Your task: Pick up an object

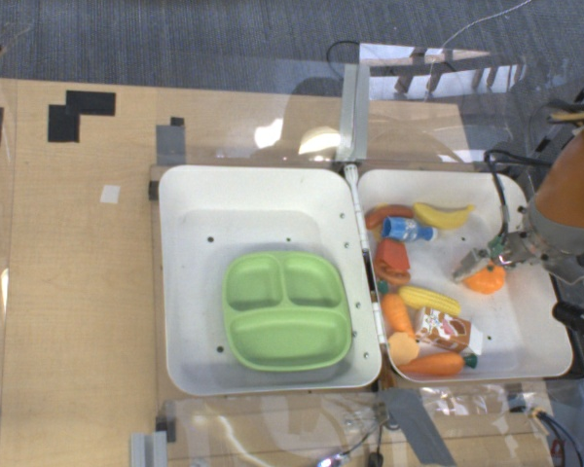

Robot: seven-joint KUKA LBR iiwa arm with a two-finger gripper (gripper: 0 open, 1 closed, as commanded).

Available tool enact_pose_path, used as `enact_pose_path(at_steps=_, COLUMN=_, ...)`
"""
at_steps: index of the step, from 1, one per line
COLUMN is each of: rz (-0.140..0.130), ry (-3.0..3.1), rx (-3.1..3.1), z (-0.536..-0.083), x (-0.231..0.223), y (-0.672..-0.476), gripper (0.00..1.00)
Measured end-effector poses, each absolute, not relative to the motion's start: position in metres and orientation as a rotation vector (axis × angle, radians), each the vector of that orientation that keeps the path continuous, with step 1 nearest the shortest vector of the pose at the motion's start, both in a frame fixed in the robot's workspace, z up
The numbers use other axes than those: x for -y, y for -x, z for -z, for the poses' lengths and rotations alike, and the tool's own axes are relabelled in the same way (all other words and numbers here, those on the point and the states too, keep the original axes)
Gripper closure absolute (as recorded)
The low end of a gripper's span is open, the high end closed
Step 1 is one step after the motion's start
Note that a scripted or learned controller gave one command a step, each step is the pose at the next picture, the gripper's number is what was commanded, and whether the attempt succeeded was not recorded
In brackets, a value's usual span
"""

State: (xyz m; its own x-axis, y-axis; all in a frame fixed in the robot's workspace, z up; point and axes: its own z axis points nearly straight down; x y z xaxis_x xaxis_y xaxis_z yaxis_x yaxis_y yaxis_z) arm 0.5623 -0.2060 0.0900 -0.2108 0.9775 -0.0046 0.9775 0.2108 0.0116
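End effector [475, 264]: I read it as spread, holding nothing.
Orange [486, 279]: just below-right, touching; no long axis.

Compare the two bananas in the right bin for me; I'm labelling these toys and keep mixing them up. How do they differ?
The upper banana lies near the bin's far wall beside the blue bottle; the lower banana lies mid-bin, just above the snack box. The upper banana curves clearly, while the lower one looks straighter and slimmer. Both are yellow and lie flat in the right bin.
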Motion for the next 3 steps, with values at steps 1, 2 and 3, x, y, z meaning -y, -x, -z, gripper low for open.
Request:
enact_pose_path(at_steps=1, rz=-0.014, ry=-1.963, rx=-2.433, z=-0.101, x=0.206, y=-0.564, gripper=1.0)
enact_pose_path(at_steps=2, rz=-0.006, ry=-2.043, rx=-2.379, z=-0.189, x=0.136, y=-0.547, gripper=1.0)
enact_pose_path(at_steps=3, rz=-0.005, ry=-2.093, rx=-2.339, z=-0.185, x=0.065, y=-0.559, gripper=1.0)
